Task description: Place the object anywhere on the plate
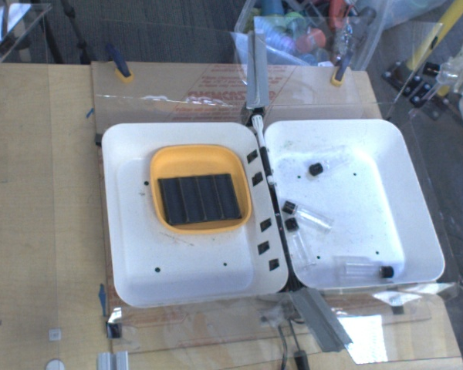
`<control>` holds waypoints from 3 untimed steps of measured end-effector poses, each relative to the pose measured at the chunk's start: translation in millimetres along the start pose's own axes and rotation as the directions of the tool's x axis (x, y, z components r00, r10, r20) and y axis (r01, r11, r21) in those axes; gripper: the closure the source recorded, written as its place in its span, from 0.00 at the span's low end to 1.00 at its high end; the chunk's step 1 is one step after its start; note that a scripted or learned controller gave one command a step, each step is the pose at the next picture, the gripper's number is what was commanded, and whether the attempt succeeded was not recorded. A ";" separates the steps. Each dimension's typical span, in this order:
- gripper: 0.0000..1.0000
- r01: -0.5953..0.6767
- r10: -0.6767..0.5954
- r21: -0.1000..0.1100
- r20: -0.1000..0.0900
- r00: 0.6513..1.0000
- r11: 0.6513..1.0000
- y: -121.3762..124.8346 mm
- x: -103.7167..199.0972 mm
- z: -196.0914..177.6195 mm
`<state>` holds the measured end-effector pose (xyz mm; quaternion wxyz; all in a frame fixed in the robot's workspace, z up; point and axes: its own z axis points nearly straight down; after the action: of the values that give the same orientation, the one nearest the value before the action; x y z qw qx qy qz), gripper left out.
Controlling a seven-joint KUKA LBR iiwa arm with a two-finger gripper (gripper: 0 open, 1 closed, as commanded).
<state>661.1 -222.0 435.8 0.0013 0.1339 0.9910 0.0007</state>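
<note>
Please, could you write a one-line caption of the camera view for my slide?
Yellow plate with a black ridged block in the left bin; small clear vials in the right bin.

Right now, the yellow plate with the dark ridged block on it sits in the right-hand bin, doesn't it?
Not quite. The camera view shows the yellow plate, with the dark ridged block on it, in the left-hand bin, not the right-hand one.

Robotics lab — wooden bench [31,206], twin white bins [131,276], clear tote of test objects [316,14]
</note>
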 end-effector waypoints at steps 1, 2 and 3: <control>1.00 0.080 -0.080 0.000 0.000 0.997 0.997 0.1 0.0 0.0; 1.00 0.385 -0.385 -0.001 0.000 0.923 0.923 -1.0 3.6 -0.2; 1.00 0.684 -0.684 0.003 0.006 0.730 0.730 2.0 -7.0 0.0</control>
<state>668.4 -222.0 435.8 0.0047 -0.2399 0.9708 -0.0006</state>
